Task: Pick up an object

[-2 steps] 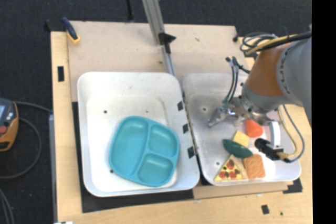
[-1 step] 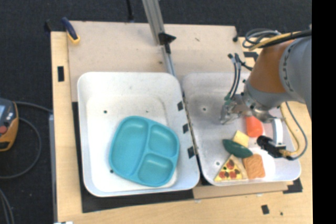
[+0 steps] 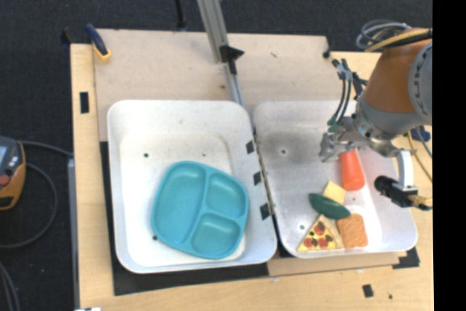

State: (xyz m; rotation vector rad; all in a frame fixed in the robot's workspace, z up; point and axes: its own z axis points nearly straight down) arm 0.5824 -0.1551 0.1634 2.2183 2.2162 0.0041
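A: Where is the gripper [image 3: 348,149]?

B: Over the right bin [image 3: 291,156], about its centre, at three o'clock in the frame. The grey arm [image 3: 393,91] with its orange band comes in from the right edge and bends down to it.

A: Has it got anything?

B: An orange cylinder, carrot-like [image 3: 352,170], sits directly at six o'clock of the fingers, its top end touching or just under them. Whether it is pinched between them I cannot tell; the wrist hides how wide they stand.

A: What else lies in that bin?

B: A cluster toward five o'clock of the gripper. A small yellow block [image 3: 334,192] lies just beside the cylinder's lower end. A dark green pod-shaped piece [image 3: 329,206] rests against the block at its six o'clock. Below that, a toy pizza slice [image 3: 319,236] lies near the bin's bottom rim, and an orange-brown bread-like piece [image 3: 353,231] lies at the slice's three o'clock, touching it.

A: And the left bin [image 3: 131,127]?

B: A teal divided plate [image 3: 200,209] with three compartments, lying flat toward that bin's five o'clock corner.
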